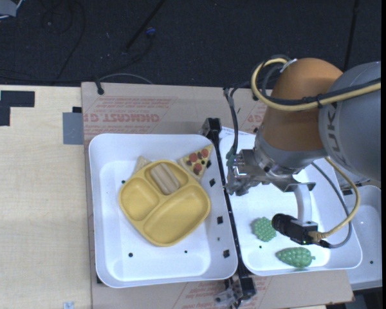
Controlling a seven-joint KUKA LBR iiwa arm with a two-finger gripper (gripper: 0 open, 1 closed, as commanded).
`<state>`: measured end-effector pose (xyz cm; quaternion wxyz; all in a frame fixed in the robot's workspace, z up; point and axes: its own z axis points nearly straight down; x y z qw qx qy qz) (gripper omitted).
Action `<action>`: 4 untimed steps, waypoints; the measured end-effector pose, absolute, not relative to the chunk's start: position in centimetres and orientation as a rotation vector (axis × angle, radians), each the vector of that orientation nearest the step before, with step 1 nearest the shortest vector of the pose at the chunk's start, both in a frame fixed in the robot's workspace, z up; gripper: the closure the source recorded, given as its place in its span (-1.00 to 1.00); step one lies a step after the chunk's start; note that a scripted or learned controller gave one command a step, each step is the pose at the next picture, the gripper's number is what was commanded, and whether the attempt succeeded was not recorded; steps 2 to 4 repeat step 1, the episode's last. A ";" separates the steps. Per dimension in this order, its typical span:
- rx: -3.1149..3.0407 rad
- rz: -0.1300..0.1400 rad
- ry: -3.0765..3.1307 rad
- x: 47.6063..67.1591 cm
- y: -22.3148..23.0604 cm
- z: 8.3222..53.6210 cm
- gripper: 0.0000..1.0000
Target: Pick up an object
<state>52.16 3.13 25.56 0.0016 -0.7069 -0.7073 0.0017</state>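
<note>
The left bin [109, 250] holds a yellow divided plate [174, 214] with a tan bread-like piece [165, 177] in its upper compartment. A toy pizza slice [199, 160] lies by that plate's upper right. Two green bumpy objects lie in the right bin [347, 253], one [264, 229] near its left wall and one [294, 257] near the front wall. My gripper [240, 176] hangs under the orange wrist band [302, 108] over the right bin's left part, close to the divider, above and left of the green objects. Nothing shows in its grasp.
The arm's grey body [354, 121] covers the right bin's upper half. A black connector [289, 227] on a yellow cable [347, 217] hangs just right of the nearer green object. A black bar [222, 198] divides the bins. Wooden bench [32, 205] lies to the left.
</note>
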 end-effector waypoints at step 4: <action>-2.217 0.007 -2.220 51.9 7.8 23.8 1.00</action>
